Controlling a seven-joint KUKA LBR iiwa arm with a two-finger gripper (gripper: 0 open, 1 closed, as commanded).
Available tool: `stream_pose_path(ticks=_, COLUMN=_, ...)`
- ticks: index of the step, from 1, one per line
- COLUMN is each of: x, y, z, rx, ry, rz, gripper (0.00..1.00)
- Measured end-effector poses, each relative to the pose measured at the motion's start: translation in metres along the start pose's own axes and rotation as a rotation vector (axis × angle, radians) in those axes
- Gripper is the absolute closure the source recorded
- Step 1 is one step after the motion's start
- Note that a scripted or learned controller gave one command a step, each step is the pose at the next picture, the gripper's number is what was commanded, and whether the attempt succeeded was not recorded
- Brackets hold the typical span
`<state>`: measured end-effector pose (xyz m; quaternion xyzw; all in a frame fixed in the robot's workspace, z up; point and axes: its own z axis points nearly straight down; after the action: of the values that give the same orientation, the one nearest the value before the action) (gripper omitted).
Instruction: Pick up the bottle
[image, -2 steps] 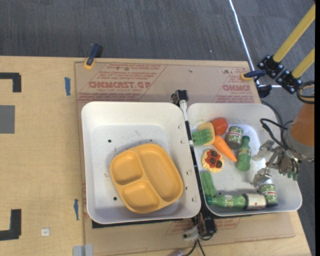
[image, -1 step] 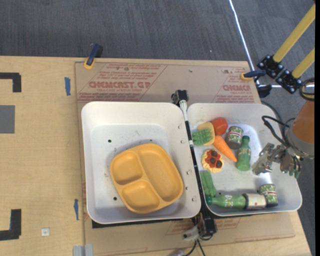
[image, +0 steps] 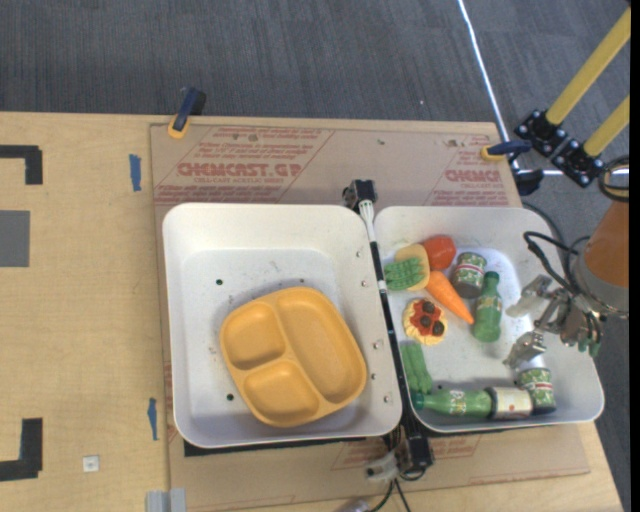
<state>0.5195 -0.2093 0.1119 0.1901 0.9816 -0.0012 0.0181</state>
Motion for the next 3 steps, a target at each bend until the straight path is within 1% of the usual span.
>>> stream_pose_path(ticks=3, x=0.0, y=0.0, z=0.0, rx=0.0, ry=0.0, rz=0.0, gripper=0.0)
